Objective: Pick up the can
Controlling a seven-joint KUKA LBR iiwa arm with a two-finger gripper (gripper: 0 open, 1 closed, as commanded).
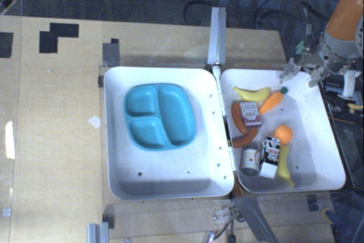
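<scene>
Lowest in the frame among the objects, a small silver cylindrical can [248, 161] lies in the right white bin [318, 139], touching a black-and-white milk carton [270, 156] on its right. Beside them sit a yellow banana [283, 167], an orange round fruit [282, 134], a brown sausage [241, 128], a small pink box [250, 114], an orange carrot [272, 102] and another yellow banana [251, 93]. At upper right, the gripper [301, 71] hovers over the bin's far edge, fingers spread wide, holding nothing. A blue divided plastic tray [160, 115] fills the left white bin [165, 179].
</scene>
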